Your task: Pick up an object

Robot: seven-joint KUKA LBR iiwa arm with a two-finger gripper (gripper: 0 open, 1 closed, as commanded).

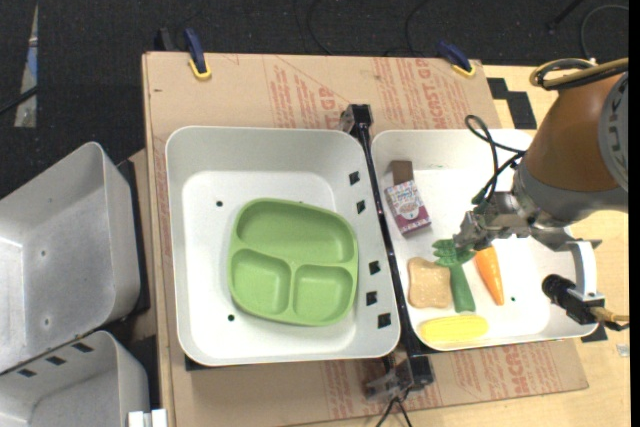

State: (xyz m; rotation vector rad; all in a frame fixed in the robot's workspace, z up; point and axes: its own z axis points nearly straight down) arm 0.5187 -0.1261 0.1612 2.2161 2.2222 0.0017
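The right bin (440, 153) holds a purple-and-brown snack packet (405, 200), a slice of toast (430, 285), a green stalk-shaped toy (457, 277), an orange carrot (489, 274) and a yellow corn cob (453, 327). My gripper (470, 240) hangs low in this bin, right over the upper end of the green toy and just left of the carrot's top. Nothing shows between its fingers.
The left bin (190, 165) carries a green divided plate (293, 261). A black divider bar (378, 215) runs between the bins. Grey containers (60, 245) stand off the bench at left. Cables trail from the arm (580, 150) over the right bin's far corner.
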